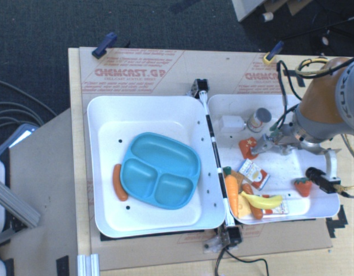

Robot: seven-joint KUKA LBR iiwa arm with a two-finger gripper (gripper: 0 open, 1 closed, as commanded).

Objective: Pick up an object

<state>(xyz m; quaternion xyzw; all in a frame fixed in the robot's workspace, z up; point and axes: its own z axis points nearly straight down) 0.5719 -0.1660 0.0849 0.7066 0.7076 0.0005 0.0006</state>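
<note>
At the near edge of the right bin (332, 209), a yellow banana (261, 200) is lying across a flat printed card (276, 208), with an orange carrot (231, 192) lying lengthwise just beside the divider between the bins. A small red-and-white packet (253, 173) is sitting just behind the carrot and banana. A red strawberry-like piece (303, 186) is resting near the right side of the same bin, beside a black part of the arm (322, 105).

Farther back, the gripper (261, 146) is reaching in from the right, its tip sitting against a red-orange object (247, 148) in the middle of the right bin. Whether the fingers are spread or pressed together cannot be told. Behind it, a small grey-topped can (259, 119) is standing upright, and a white block (232, 122) is lying near the back wall.

In the left bin (102, 154), a blue compartment tray (159, 169) is occupying the centre, with a red-orange sausage (120, 182) lying along its left edge.
</note>
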